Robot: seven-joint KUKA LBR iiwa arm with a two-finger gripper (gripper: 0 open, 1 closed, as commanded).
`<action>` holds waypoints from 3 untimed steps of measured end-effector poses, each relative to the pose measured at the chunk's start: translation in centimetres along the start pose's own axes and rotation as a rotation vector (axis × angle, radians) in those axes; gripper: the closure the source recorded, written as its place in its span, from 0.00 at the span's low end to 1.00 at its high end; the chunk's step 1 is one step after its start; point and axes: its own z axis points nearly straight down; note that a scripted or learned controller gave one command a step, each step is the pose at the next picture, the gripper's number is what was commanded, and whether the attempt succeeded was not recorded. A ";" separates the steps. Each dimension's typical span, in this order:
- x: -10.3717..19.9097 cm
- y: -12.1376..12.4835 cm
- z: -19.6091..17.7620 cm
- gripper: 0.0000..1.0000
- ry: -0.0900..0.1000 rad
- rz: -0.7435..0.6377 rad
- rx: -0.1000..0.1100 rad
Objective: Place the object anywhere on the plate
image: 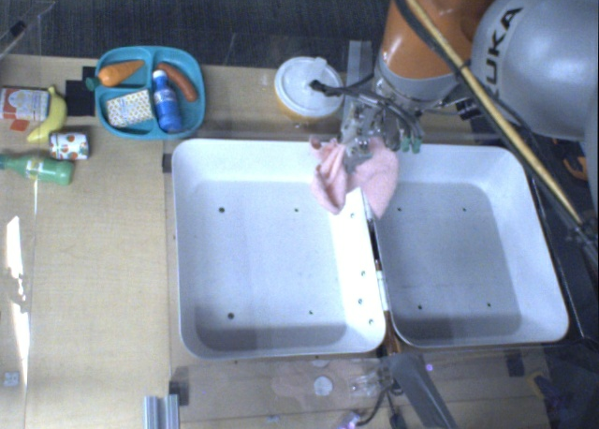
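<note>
Two shallow white bins [271,258] sit side by side on a wooden tabletop [84,277]. One pink cloth [356,179], soft and crumpled, hangs directly beneath the single tool [367,141], apparently pinched between its closed fingers, above the seam between both bins, near their far edge.

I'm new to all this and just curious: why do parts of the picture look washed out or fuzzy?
Camera view: the white bins glare under bright light; soft shadows darken their near walls; the pink cloth hanging at the gripper looks slightly blurred, as does the whole grainy picture.
</note>
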 end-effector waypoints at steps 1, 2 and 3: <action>0.2 5.5 0.7 1.00 0.000 -0.003 0.000; 0.7 10.0 0.6 1.00 -0.001 0.000 -0.001; 0.8 15.3 -0.3 1.00 -0.001 -0.002 -0.001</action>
